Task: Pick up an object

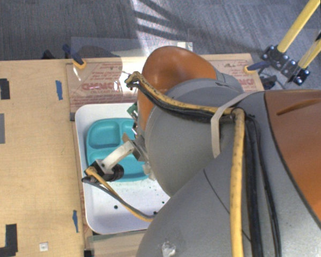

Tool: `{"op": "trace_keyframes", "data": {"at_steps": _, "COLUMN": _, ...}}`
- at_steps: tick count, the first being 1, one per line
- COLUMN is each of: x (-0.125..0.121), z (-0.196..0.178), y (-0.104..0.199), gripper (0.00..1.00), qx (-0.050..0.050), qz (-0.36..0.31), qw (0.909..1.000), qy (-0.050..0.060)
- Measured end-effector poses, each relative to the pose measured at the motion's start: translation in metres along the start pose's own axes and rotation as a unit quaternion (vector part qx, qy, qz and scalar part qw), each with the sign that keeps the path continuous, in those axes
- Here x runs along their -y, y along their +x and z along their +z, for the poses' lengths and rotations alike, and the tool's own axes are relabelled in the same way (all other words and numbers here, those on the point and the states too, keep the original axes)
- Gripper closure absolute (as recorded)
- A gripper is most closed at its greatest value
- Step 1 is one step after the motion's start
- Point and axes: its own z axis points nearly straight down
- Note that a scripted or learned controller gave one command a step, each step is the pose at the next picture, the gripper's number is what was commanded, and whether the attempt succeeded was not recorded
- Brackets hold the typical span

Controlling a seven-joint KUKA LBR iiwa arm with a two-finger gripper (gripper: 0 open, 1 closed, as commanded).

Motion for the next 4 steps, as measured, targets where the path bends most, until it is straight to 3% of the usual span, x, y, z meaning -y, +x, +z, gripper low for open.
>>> {"op": "trace_keyframes", "data": {"at_steps": 1, "x": -0.001, "z": 0.042, "y": 0.000, "gripper": 1.00, "qx": -0.001, "qz": 0.128, "qw": 0.9917, "qy": 0.000}}
{"op": "trace_keyframes", "data": {"at_steps": 2, "x": 0.000, "z": -0.061, "y": 0.001, "gripper": 1.00, "qx": -0.003, "qz": -0.029, "qw": 0.9996, "qy": 0.000}}
{"op": "trace_keyframes", "data": {"at_steps": 3, "x": -0.001, "z": 0.007, "y": 0.000, "gripper": 1.00, "qx": -0.001, "qz": 0.128, "qw": 0.9917, "qy": -0.001}}
{"op": "trace_keyframes", "data": {"at_steps": 4, "x": -0.001, "z": 0.049, "y": 0.001, "gripper": 1.00, "qx": 0.001, "qz": -0.070, "qw": 0.9976, "qy": 0.000}}
